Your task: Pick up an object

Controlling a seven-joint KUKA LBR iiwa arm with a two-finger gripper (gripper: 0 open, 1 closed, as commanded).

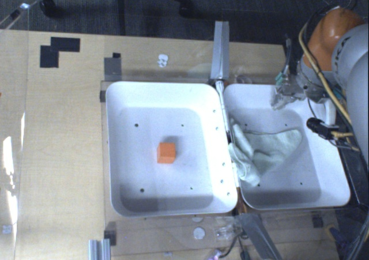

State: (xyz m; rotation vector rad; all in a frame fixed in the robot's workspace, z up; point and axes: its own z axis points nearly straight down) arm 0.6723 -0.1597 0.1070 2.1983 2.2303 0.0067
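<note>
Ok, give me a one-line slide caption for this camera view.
Arm's gripper hovers over the right bin's far edge; crumpled cloth lies inside it, orange cube sits in the left bin.

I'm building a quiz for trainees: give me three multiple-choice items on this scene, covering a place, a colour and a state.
1. Where does the small cube lie?
A. left white bin
B. right white bin
C. on the bench

2. What colour is the cube?
A. blue
B. orange
C. green

3. How does the pale cloth lie?
A. folded flat
B. crumpled
C. hanging over the far rim

Answers: 1 A, it sits near the middle of the left white bin. 2 B, it is plainly orange. 3 B, it lies bunched on the floor of the right white bin, against its left wall, while the hand is over that bin's far rim.
</note>
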